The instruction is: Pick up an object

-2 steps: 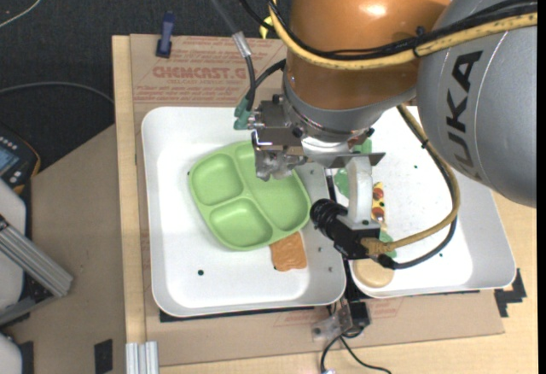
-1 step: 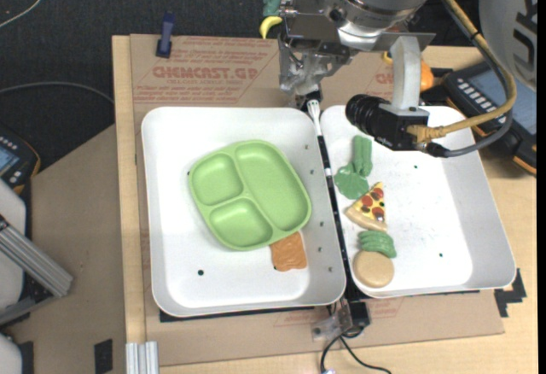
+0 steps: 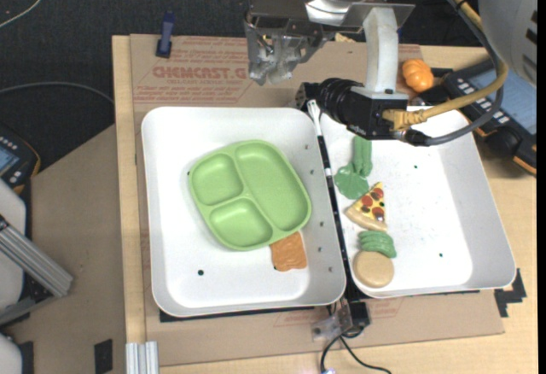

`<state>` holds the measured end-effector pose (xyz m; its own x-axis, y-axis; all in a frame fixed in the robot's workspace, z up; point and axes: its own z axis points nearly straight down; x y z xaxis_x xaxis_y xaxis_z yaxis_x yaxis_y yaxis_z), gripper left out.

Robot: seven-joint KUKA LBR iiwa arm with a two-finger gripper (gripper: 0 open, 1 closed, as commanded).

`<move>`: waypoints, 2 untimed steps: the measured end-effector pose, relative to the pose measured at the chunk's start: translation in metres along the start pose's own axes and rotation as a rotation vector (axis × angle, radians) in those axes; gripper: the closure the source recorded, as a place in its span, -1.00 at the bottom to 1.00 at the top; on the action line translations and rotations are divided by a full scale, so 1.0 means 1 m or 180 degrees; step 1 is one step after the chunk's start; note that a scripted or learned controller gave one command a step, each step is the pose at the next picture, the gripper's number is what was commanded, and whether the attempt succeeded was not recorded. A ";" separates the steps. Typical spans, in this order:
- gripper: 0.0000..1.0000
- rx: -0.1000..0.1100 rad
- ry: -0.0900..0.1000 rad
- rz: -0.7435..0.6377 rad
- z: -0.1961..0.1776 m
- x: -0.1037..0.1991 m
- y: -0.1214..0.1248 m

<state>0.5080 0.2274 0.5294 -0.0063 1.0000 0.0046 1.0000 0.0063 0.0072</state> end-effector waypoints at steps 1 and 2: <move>1.00 0.0010 -0.0010 0.0010 -0.007 -0.002 0.001; 1.00 0.0001 -0.0007 0.0005 -0.018 -0.001 0.002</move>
